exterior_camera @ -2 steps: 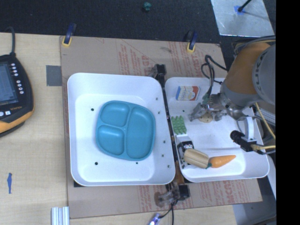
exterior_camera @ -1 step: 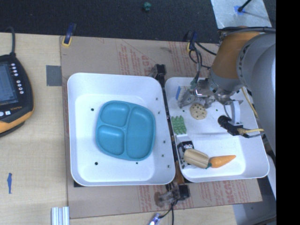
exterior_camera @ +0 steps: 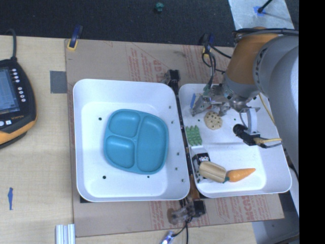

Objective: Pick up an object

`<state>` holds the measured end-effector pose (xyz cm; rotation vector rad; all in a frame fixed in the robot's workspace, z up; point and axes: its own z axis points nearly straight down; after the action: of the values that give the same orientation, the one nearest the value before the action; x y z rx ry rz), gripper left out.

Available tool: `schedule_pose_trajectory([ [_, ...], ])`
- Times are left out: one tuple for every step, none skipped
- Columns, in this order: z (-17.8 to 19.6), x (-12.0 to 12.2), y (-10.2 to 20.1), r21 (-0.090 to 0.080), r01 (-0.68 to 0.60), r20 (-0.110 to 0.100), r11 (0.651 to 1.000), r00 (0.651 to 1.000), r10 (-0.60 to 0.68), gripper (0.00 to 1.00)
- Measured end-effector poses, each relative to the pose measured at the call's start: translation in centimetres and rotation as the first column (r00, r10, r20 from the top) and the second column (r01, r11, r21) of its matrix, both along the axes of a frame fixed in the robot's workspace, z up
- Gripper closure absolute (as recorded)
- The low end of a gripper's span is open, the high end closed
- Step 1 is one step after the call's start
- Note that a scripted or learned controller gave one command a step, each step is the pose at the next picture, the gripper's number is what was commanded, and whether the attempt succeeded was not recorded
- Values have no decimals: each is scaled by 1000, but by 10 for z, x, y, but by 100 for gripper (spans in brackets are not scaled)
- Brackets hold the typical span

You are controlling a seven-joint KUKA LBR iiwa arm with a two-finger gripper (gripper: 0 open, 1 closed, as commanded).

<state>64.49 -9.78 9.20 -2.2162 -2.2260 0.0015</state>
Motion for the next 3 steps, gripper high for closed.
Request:
schedule_pose_trajectory([
  [0, 11, -27, 0, 2, -1, 1000, 1000, -2, 0],
  [0, -10, -3, 0, -1, -4, 1000, 1000, 1, 0],
  [1, 11, -26, 0, 2, -1, 1000, 1000, -2, 0],
])
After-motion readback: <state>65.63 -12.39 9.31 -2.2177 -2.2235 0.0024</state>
